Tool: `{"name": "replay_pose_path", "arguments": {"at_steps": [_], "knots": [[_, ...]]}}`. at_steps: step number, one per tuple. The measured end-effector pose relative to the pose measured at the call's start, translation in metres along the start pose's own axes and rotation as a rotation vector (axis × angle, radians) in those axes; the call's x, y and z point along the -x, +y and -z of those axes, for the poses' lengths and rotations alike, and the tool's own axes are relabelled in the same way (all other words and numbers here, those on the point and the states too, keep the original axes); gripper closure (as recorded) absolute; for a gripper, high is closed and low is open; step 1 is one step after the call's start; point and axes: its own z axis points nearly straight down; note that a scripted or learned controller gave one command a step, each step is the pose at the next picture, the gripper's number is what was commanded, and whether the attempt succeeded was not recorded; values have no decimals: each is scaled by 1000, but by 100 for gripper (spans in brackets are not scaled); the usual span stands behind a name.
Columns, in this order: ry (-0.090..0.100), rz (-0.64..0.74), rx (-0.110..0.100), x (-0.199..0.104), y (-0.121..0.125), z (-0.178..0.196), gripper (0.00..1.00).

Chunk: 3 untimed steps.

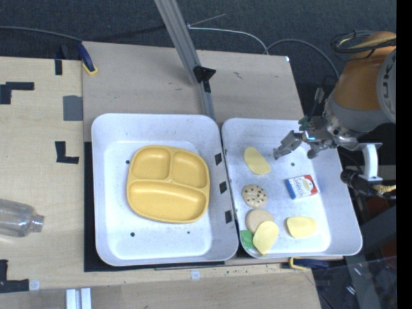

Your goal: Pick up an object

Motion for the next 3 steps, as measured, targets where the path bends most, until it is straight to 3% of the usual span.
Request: {"name": "replay_pose_path", "arguments": {"at_steps": [1,2,3], "knots": [[2,2,0,-1,0,10,100],[1,1,-9,-46,-24,-58,100],[-1,-1,-1,-44,-22,-54,0]]}}
